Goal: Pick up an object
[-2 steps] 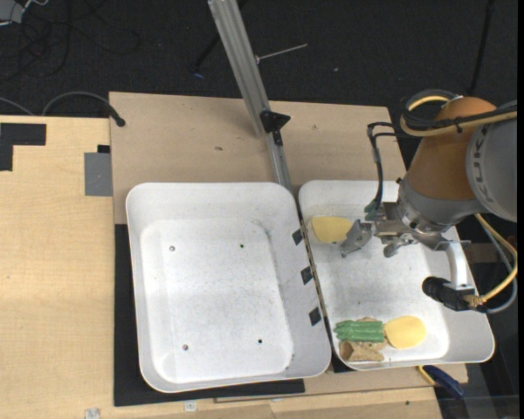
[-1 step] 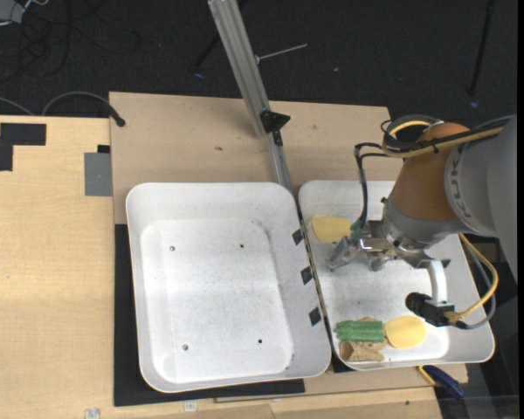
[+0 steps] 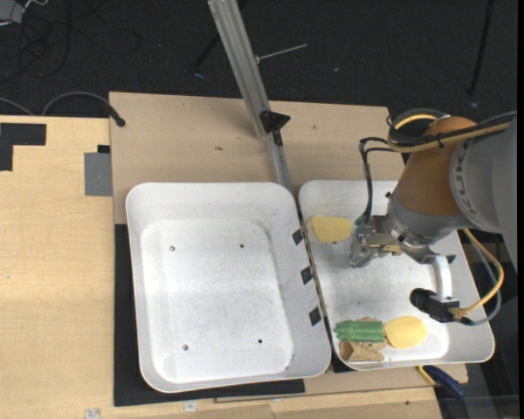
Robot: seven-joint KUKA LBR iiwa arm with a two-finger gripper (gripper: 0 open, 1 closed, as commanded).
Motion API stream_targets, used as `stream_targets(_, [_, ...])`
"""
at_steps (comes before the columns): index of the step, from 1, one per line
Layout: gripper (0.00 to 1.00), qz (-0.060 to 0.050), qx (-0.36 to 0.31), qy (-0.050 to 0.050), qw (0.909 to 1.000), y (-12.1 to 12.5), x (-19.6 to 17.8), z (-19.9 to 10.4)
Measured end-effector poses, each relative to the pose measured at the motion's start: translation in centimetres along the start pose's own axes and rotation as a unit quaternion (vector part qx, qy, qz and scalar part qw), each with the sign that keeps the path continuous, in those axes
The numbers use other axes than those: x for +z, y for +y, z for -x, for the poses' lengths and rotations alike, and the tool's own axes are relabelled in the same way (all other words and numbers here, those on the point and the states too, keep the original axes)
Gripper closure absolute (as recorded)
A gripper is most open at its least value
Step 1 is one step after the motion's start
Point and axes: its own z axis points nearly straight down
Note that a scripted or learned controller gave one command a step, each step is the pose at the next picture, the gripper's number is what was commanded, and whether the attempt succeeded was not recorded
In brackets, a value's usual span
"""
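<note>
Pincer [image 3: 360,253] low in right bin [image 3: 375,201], just beside yellow block [image 3: 332,229]; can't tell its state. Green piece [image 3: 360,329], yellow lump [image 3: 406,331] at bin's near edge.

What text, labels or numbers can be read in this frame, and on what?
None can be read.
The left bin, the right bin and the bench bear no print.
The pale yellow piece, the green piece, the brown piece and the yellow round piece carry no labels.
The arm's orange band and the tool show no legible marking.
</note>
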Motion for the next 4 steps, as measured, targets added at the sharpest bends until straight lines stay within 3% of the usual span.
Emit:
stream_targets(2, [1.00, 0.005, -0.004, -0.001, 1.0000, 0.4, -12.2, 1.0])
stream_targets(3, [1.00, 0.000, -0.004, 0.000, 1.0000, 0.4, -10.1, 0.9])
stream_targets(4, [1.00, 0.000, -0.006, 0.001, 1.0000, -0.3, -9.3, -3.9])
